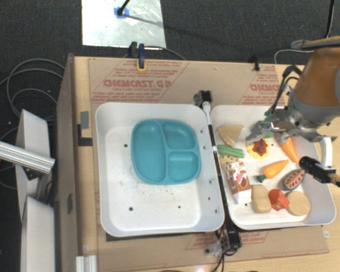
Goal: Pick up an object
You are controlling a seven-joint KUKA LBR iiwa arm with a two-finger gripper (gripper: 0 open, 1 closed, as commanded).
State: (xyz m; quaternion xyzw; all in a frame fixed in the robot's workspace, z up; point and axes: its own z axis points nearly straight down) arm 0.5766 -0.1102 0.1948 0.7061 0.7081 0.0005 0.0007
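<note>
Left bin (116, 208): teal divided plate (165, 152). Right bin (323, 208): toy food pile (260, 174); end effector (264, 130) above, state unclear.

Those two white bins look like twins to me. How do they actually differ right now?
The left bin holds one thing, a teal divided plate lying flat; the right bin is crowded with small toy foods, such as an orange carrot. The robot's hand hovers over the right bin, not the left bin. Both are shallow, white and sit side by side.
</note>
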